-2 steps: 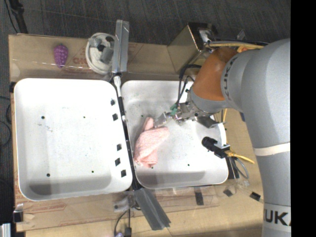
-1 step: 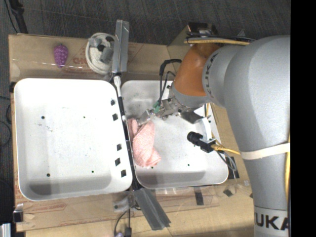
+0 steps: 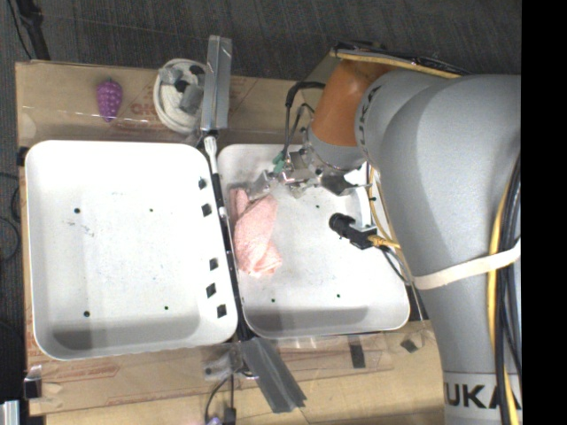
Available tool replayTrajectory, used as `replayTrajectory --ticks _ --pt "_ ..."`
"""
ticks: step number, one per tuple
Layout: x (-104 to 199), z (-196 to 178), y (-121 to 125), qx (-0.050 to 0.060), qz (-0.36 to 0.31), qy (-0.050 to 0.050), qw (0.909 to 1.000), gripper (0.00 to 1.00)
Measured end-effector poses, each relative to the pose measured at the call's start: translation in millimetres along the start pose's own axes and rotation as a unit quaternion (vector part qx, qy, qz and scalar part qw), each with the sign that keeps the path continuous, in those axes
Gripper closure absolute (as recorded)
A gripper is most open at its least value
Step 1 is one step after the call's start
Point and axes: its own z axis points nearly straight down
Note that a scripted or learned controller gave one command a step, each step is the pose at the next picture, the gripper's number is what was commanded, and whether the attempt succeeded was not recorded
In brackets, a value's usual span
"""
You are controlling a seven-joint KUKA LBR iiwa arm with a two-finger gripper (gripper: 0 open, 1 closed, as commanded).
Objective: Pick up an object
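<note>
Pick looks unfinished: the pink cloth (image 3: 254, 233) lies in the right bin (image 3: 310, 319), along its left wall. The end effector (image 3: 273, 181) is low at the cloth's upper end; can't tell how open it is or whether it grips anything. Lift still left. Cloth is a soft, fuzzy, crumpled lump. Bin is smooth, hard, white, with rounded corners.

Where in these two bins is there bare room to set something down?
The left bin is bare from wall to wall. In the right bin, bare floor lies between the pink cloth and its lower rim in view. Its upper end is crowded: the pincer sits right by the cloth's top edge.
</note>
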Motion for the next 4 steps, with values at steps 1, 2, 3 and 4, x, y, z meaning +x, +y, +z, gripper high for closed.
replayTrajectory --ticks 1,2,3,4 --pt "14 0 -64 0.001 0.034 0.000 0.9994 0.00" --pt "17 -1 8 -0.001 -0.009 0.000 1.0000 0.00" --pt "10 0 -51 0.001 0.020 0.000 0.9998 0.00" --pt "19 -5 8 0.000 0.010 0.000 1.0000 0.00"
